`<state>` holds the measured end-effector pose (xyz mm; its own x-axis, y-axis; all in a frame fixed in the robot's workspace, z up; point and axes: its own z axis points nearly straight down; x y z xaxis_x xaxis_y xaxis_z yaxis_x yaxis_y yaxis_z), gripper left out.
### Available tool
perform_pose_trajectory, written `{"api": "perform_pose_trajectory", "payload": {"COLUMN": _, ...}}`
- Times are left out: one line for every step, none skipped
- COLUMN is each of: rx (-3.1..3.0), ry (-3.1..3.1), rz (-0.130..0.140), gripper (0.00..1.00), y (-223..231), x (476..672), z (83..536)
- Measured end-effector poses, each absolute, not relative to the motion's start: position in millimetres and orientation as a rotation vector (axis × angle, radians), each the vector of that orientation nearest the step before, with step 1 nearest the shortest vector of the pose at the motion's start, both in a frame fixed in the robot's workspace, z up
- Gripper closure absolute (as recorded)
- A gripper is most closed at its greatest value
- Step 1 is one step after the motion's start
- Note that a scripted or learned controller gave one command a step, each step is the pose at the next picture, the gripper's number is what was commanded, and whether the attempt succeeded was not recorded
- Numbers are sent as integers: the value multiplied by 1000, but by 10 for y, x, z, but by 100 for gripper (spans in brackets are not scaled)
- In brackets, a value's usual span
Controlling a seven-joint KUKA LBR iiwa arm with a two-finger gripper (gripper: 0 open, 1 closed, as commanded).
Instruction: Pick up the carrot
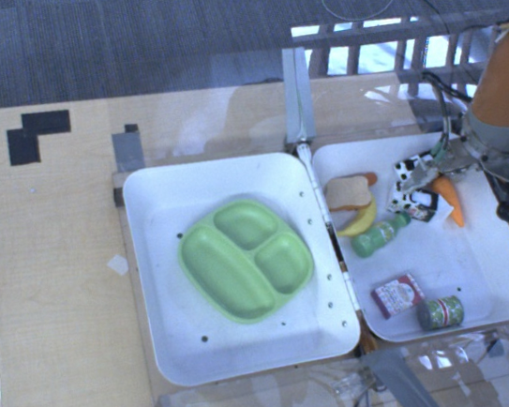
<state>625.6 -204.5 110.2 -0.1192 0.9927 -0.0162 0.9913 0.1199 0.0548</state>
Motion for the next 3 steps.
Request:
{"api": "perform_pose_trajectory", "payload": {"rx": 2057, "ry": 2307, "rz": 48, "gripper": 0, "y": -2049, "x": 6215, "z": 1102}}
{"api": "perform_pose_trajectory", "payload": {"rx": 2057, "ry": 2313, "rz": 44, "gripper": 0, "y": -2053, "x": 6240, "z": 1099}}
{"api": "perform_pose_trajectory", "payload": {"rx": 2085, "ry": 2294, "rz": 42, "gripper": 0, "y": -2055, "x": 6255, "z": 1096}}
